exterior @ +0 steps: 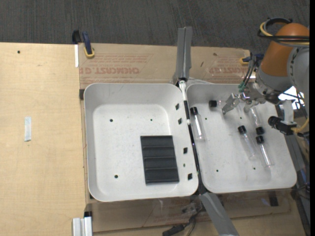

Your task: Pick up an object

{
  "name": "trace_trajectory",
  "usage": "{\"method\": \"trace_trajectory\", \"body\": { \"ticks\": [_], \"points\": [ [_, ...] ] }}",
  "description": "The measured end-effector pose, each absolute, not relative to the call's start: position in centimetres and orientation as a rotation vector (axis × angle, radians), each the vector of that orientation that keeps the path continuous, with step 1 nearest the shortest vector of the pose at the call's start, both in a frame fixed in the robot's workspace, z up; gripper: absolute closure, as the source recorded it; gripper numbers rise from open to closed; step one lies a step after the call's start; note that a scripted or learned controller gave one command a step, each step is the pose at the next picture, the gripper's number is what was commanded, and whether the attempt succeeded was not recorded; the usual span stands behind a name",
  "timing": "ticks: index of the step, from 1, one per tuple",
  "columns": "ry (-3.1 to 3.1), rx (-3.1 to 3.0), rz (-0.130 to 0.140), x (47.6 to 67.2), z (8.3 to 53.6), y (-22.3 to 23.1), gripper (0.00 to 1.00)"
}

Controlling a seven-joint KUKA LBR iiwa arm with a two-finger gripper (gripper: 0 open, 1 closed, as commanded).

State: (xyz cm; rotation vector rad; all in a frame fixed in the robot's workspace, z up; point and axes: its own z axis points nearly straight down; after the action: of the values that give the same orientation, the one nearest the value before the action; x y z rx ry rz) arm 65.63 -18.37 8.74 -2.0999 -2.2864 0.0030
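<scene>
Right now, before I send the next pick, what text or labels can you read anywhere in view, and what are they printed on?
"CHEMCAST GP", red print on the brown cardboard sheet behind the left bin; it reads upside down from this camera, and the letters are uncertain.
A second red print on the cardboard behind the right bin: too cut off to read.

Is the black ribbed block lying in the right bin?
No, the black ribbed block lies in the left bin, while the right bin holds clear tubes.

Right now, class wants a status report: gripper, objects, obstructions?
Gripper over right white bin, nothing seen held. Clear black-capped tubes lie there. Black ribbed block in left bin.
</scene>
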Motion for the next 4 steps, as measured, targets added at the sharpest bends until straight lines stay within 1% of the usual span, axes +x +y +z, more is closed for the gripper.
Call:
{"method": "trace_trajectory", "body": {
  "ticks": [1, 2, 3, 4],
  "points": [
    [-2.342, -2.077, 0.011, 65.6, 8.9, -12.1, 0.00],
    [-2.346, -2.077, 0.012, 65.6, 9.0, -17.1, 0.00],
    [-2.432, -1.984, 0.005, 65.8, 9.1, -14.1, 0.00],
    [-2.450, -1.966, 0.004, 65.8, 9.2, -18.3, 0.00]
  ]
}}
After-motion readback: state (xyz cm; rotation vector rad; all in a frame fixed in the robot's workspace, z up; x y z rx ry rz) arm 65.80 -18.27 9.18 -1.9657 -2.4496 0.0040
